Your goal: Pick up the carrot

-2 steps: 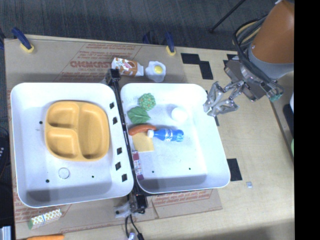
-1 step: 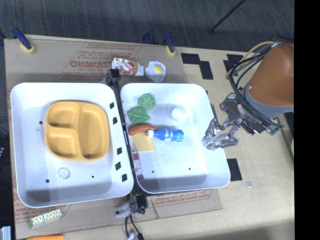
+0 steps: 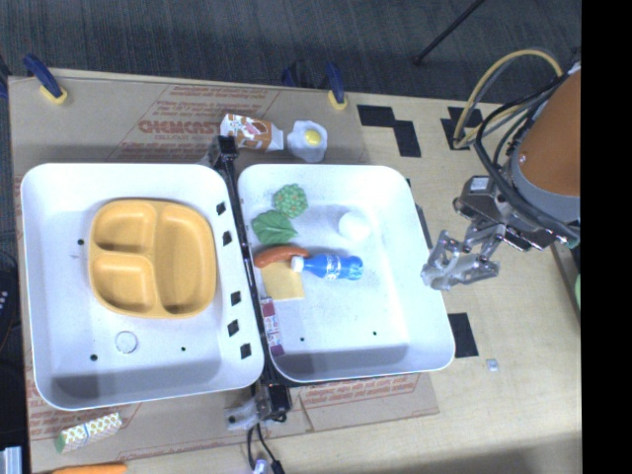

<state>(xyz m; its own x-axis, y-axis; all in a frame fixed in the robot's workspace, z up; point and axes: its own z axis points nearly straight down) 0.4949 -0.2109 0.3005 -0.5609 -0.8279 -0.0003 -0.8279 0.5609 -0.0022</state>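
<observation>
Carrot (image 3: 279,256) pickup has not begun, judging by the layout: the carrot lies in the right bin (image 3: 395,344), against the bin's left wall, untouched. Nearest the camera, the bench edge carries a wrapped packet (image 3: 89,431). In the left bin (image 3: 59,363) rests a yellow tray (image 3: 153,257). In the right bin, a yellow block (image 3: 283,282) touches the carrot from below, a blue bottle (image 3: 332,266) lies just beside its right end, and a green leaf (image 3: 274,227) and broccoli (image 3: 289,199) sit beyond it. The gripper (image 3: 449,268) hangs outside the right bin, just past its right rim, with nothing between its fingers; their spread cannot be told. Remaining steps: travel over the bin, descend, grasp, lift. Beyond the bins lie a carton (image 3: 247,132) and an egg (image 3: 309,140).
</observation>
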